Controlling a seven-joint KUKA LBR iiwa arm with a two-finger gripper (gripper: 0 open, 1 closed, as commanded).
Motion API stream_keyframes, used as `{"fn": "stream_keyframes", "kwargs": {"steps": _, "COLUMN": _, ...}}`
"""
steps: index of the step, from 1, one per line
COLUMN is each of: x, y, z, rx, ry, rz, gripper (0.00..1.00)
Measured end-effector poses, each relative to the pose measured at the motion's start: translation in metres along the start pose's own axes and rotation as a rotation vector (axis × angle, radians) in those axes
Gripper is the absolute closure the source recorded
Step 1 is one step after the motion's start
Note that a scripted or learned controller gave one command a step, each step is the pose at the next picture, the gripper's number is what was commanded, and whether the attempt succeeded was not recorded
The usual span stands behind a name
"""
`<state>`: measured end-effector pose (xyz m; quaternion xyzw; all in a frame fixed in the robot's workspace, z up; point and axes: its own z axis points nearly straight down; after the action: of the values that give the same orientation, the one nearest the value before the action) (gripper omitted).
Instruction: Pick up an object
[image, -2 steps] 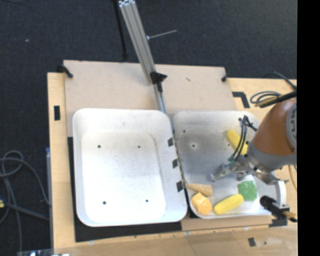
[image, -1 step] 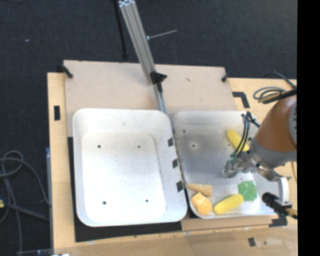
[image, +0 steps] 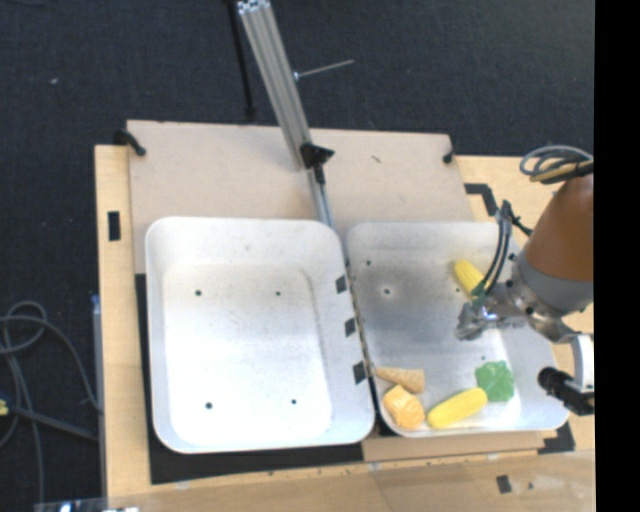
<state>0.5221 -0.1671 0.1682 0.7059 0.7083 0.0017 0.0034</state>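
Note:
In the right bin (image: 400, 300) lie several small things. A yellow piece (image: 467, 275) rests near the bin's far right side, partly behind the arm. Along the near wall sit a tan cone-like piece (image: 401, 378), an orange-yellow chunk (image: 402, 407), a yellow oblong piece (image: 457, 407) and a green lump (image: 494, 380). My gripper (image: 474, 322) hangs over the right part of this bin, just below the yellow piece and above the green lump. Nothing shows between its fingers.
The left bin (image: 250, 330) stands beside the right one on a tan board. A metal pole (image: 285, 90) slants from the top down to the gap between the bins. Cables lie at the far left and at the top right.

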Motion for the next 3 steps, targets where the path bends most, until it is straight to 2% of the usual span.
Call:
{"fn": "stream_keyframes", "kwargs": {"steps": 1, "x": -0.008, "y": 0.000, "z": -0.063, "rx": -0.002, "ry": -0.001, "rz": 0.000, "gripper": 1.00}}
{"fn": "stream_keyframes", "kwargs": {"steps": 2, "x": -0.009, "y": 0.002, "z": -0.086, "rx": 0.002, "ry": 0.000, "rz": -0.002, "gripper": 1.00}}
{"fn": "stream_keyframes", "kwargs": {"steps": 3, "x": 0.038, "y": 0.019, "z": -0.074, "rx": 0.008, "ry": 0.003, "rz": -0.003, "gripper": 1.00}}
